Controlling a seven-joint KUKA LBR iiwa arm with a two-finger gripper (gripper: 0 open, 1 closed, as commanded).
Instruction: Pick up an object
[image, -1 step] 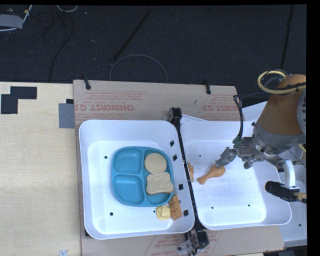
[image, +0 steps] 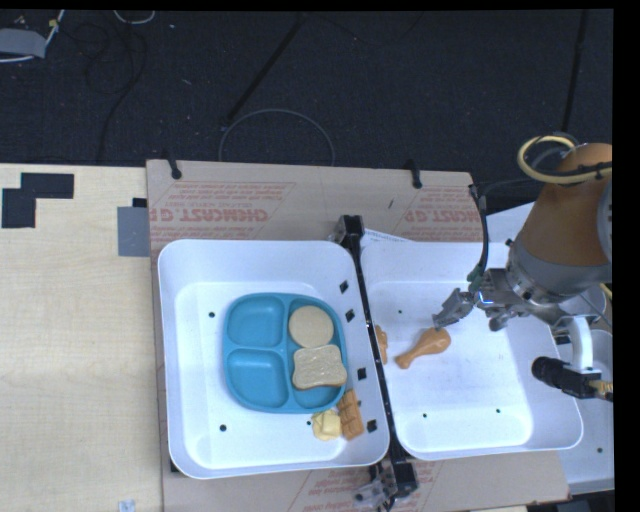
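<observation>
From my seat I see two white bins side by side in the middle of the frame, on a cardboard sheet (image: 300, 205) with red printing. The left bin (image: 190, 300) holds a blue divided plate (image: 262, 355) with four compartments: a round tan patty (image: 310, 324) sits in its upper right compartment and a slice of bread (image: 319, 368) in its lower right one, while the two left compartments are bare. Just below the plate's lower right edge, on the bin floor, lie a small yellow piece (image: 325, 425) and an orange-brown piece (image: 350, 415), touching each other (I cannot tell what food they are meant to be). The right bin (image: 470, 420) holds a toy chicken drumstick (image: 424, 347) — tan, with a plump end toward the upper right and a thin bone end pointing lower left — lying flat near the bin's centre, a little toward its upper half. A small tan object (image: 381, 343) rests against the divider between the bins. The gripper (image: 466, 304) sits at the right of the frame over the right bin, just above and right of the drumstick's plump end — its fingers look spread apart, with nothing between them.
</observation>
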